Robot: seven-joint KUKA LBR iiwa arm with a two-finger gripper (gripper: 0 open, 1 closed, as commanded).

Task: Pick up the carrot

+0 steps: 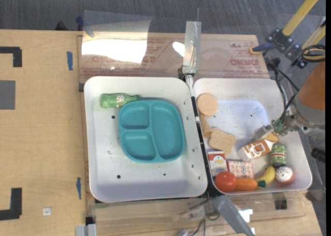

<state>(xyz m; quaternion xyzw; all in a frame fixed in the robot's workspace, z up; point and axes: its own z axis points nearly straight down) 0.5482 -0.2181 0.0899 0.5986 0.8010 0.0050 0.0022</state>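
Note:
The carrot is a small orange piece lying flat along the front wall of the right bin. It touches a red tomato on its left and a yellow banana on its right. My gripper hangs over the right side of that bin, behind and to the right of the carrot, close above an orange-and-white carton. The arm's orange band shows at the right edge. Nothing is seen held in the gripper.
The right bin also holds a tan round disc, a toast slice, two small cartons, a green can and a white-red ball. In the left bin sit a teal divided plate and a green bottle.

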